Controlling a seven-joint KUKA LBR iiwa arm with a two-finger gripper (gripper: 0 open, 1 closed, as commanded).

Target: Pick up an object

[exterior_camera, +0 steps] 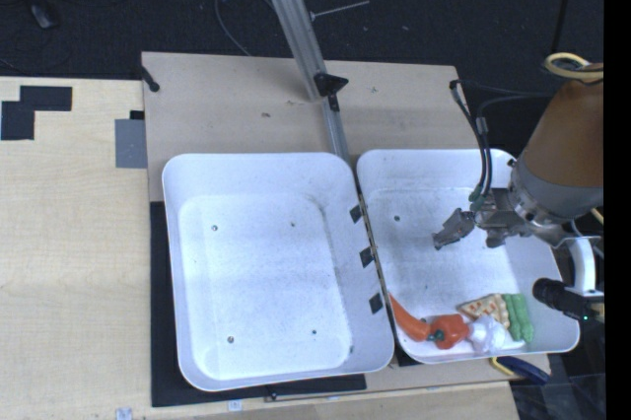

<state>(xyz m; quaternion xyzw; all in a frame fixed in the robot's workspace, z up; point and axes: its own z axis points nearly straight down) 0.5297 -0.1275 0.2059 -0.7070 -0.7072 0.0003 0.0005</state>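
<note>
Presently, two white bins: left bin (261,270); right bin (434,201), the landmark; one arm (567,147) over its right rim; one gripper (455,229) above its bare middle, fingers parted, holding nothing; candidate objects heaped in its near corner: orange piece (424,326), green piece (519,316), perhaps a tan wedge (485,308).

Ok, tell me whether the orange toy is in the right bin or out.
In: the orange toy lies on the right bin's floor, at its near edge.
</note>
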